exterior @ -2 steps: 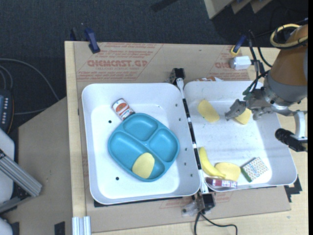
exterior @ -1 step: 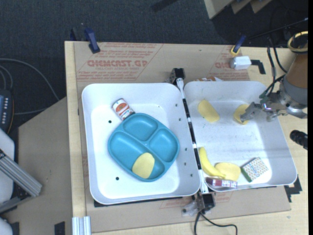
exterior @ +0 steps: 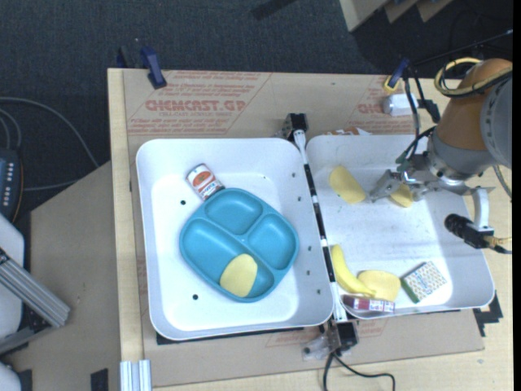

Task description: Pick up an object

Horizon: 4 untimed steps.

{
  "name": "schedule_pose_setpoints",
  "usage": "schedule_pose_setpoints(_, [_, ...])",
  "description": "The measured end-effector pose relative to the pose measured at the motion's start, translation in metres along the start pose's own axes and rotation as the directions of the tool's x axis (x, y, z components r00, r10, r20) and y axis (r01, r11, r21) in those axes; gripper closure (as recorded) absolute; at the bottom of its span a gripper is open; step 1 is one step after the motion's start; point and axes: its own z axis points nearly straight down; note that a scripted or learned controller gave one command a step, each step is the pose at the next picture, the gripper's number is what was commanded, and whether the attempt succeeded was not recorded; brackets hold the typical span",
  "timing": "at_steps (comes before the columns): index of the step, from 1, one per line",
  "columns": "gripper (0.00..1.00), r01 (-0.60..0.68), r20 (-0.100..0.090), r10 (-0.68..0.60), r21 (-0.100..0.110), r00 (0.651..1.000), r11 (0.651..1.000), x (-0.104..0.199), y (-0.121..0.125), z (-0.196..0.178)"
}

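Taking the right bin (exterior: 480,287) as landmark: along its near wall lie a small can (exterior: 368,305), a banana (exterior: 345,272), a yellow lump (exterior: 379,283) and a patterned block (exterior: 424,281). Toward its far end, the tool (exterior: 394,187) sits low, fingers spread, touching a small yellow piece (exterior: 401,198). A yellow wedge (exterior: 348,185) lies left of it.

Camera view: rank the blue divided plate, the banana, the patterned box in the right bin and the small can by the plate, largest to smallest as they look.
1. blue divided plate
2. banana
3. patterned box and small can: they look alike in size, so unranked.
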Motion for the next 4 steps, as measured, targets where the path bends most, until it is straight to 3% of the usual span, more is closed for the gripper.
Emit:
schedule_pose_setpoints(1, [0.0,-0.002,0.004,0.002,-0.004,1.0,1.0,-0.042,-0.005,-0.047])
schedule_pose_setpoints(2, [0.0,0.0,0.0,0.0,-0.001,1.0,1.0,0.004,0.009,0.0])
schedule_pose_setpoints(3, [0.0,-0.002,0.002,0.002,0.0,1.0,1.0,-0.015,0.0,-0.001])
schedule_pose_setpoints(4, [0.0,-0.002,0.004,0.002,-0.005,1.0,1.0,-0.042,-0.007,-0.075])
